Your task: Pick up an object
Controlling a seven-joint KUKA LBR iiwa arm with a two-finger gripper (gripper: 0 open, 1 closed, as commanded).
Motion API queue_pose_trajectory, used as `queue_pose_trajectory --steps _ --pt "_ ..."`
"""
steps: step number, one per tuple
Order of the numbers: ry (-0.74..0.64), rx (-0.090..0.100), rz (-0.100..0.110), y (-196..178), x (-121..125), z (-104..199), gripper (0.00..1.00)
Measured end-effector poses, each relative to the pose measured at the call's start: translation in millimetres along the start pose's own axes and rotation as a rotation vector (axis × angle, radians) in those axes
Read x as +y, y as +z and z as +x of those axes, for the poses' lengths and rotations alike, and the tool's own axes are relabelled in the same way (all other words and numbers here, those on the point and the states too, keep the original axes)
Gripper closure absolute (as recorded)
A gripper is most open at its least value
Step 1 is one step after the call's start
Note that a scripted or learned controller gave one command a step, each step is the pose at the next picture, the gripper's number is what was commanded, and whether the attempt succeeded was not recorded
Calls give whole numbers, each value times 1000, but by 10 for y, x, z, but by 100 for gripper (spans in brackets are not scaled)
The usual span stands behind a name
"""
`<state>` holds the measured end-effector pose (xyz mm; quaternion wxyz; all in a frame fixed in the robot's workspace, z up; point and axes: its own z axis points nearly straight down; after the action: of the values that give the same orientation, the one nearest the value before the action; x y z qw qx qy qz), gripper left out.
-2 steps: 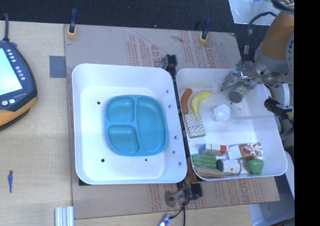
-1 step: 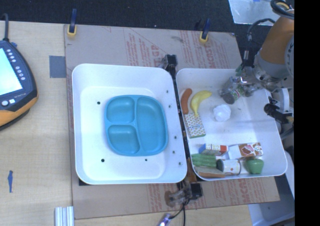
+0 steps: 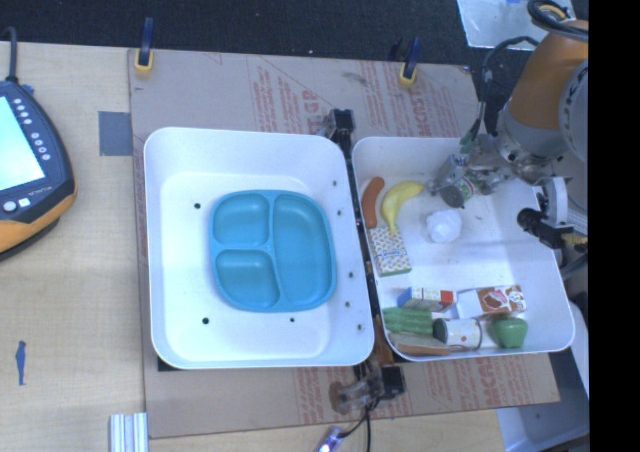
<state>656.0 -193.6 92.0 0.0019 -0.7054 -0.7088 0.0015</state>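
My gripper (image 3: 452, 185) hangs over the far part of the right bin (image 3: 540, 270), just right of a yellow banana (image 3: 398, 202) and above a small white round object (image 3: 443, 227). Nothing shows between its fingers. A brown sausage (image 3: 371, 200) lies left of the banana, and a patterned card (image 3: 389, 250) sits below it. Along the bin's near edge lie a green cucumber-like piece (image 3: 408, 321), a green apple (image 3: 510, 332) and small boxes (image 3: 500, 300).
The left bin (image 3: 180, 340) holds a blue divided plate (image 3: 272, 249). A teach pendant (image 3: 25, 165) lies on the bench at far left. Clamps (image 3: 144, 58) hold the cardboard at the back edge. The arm's orange band (image 3: 550, 75) rises at the right.
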Motion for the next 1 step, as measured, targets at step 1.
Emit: queue_pose_trajectory --steps 1 --pt "-1 0 2 -107 0 -9 100"
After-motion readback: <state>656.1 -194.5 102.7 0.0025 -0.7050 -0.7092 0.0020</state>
